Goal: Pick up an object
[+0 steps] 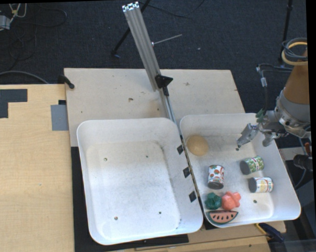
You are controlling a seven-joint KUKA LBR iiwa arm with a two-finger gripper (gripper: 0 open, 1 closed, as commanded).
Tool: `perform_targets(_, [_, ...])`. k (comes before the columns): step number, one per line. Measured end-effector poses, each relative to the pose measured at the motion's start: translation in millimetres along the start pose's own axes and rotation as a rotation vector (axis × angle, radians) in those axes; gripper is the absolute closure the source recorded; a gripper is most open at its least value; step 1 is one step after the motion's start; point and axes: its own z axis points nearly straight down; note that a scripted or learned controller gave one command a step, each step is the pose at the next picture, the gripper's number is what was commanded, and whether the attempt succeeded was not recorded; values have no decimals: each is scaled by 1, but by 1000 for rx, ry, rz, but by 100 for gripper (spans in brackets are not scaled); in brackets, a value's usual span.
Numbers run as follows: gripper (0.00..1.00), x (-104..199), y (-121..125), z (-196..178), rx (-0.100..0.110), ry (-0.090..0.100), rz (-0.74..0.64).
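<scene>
The right bin (pixel 276 209) holds a tan ball (pixel 197 145) near its left wall, a small can with red spots (pixel 215 176), a green-labelled can lying on its side (pixel 252 164), and a yellow-labelled can lying on its side (pixel 261 184). A green toy (pixel 213 201), an orange-red toy (pixel 231 199) and a watermelon slice (pixel 223 216) lie near the front. My gripper (pixel 256 135) hovers open over the bin's back right part, above and behind the green-labelled can, with nothing between its fingers.
The left bin (pixel 91 146) lies beside the right one, with black clips on the shared wall. An aluminium bar (pixel 147 50) slants up from between the bins. Plywood bench (pixel 115 93) extends behind.
</scene>
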Motion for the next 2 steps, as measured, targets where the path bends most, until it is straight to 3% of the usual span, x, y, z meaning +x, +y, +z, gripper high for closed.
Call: perform_targets(2, [0, 1, 7, 114, 0, 0, 5])
